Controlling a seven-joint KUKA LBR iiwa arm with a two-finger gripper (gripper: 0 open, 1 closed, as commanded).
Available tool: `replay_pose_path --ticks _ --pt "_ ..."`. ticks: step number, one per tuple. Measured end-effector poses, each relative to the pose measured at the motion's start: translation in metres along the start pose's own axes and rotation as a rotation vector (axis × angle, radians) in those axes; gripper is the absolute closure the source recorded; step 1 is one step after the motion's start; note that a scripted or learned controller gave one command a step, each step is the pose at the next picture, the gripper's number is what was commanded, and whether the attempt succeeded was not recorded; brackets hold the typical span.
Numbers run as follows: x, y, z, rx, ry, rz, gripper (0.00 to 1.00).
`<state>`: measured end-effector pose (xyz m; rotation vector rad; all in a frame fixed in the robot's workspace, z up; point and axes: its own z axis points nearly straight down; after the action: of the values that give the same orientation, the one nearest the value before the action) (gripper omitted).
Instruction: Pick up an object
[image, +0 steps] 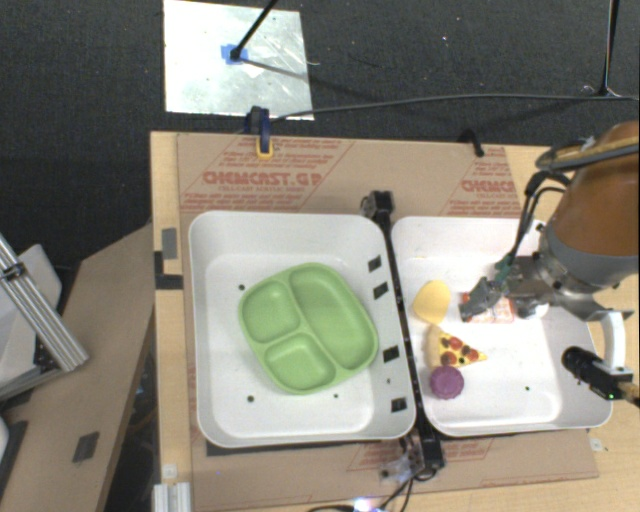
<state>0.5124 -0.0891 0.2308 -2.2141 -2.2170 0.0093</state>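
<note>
In the right bin (530, 400) lie a pale yellow rounded object (432, 300), a toy pizza slice (456, 350) and a small purple object (446, 381). My gripper (484, 300) hangs low over the middle of this bin, just right of the yellow object and above the pizza slice. A small white and red thing (500, 313) shows right beneath the gripper, partly hidden by it. Whether it is held cannot be made out.
The left bin (215, 400) holds a green divided plate (305, 327). A black divider with clips (392, 300) runs between the bins. The grey and orange arm (600, 230) covers the right bin's far right side. Cardboard lies under both bins.
</note>
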Motion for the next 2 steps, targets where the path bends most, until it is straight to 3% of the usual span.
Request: replay_pose_path --ticks 1,2 --pt "0.000 0.002 -0.006 -0.012 -0.002 -0.002 0.00" --pt "-0.010 0.002 0.047 -0.007 -0.001 0.001 0.00"
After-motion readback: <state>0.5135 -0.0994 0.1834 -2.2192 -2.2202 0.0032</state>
